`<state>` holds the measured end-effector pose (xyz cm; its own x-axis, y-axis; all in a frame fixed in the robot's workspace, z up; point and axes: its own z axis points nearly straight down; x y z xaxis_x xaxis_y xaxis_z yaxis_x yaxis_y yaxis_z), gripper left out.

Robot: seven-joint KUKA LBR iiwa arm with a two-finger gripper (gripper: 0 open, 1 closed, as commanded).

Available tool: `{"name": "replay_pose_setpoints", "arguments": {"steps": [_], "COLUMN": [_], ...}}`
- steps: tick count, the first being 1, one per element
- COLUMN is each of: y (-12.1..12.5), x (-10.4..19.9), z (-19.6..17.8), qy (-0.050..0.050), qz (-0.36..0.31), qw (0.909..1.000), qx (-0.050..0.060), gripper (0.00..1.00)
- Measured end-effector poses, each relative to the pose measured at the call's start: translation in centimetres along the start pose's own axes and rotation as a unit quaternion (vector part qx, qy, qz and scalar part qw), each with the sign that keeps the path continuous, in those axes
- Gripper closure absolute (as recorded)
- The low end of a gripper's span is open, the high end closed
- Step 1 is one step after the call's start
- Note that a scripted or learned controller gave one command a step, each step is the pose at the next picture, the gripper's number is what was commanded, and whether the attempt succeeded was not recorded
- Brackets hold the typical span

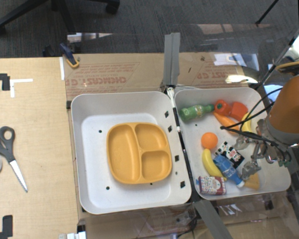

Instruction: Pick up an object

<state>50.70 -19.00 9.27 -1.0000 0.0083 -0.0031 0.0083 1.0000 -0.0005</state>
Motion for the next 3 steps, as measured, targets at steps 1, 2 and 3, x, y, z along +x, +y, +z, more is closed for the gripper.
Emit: {"name": "replay_pose_setpoints", "arguments": {"steps": [1,2,3], "y": [8.7,9.4,9.3], "x": [1.4,2.3,0.0], "z": [0.0,-0.1,0.0], "qy": [0.0,-0.001,0.0], "qz": [0.007,0.08,0.047], "qw": [1.0,0.9968,0.9989], "qx": [0.0,0.002,0.0], "gripper": [0.0,0.0,0.0]}}
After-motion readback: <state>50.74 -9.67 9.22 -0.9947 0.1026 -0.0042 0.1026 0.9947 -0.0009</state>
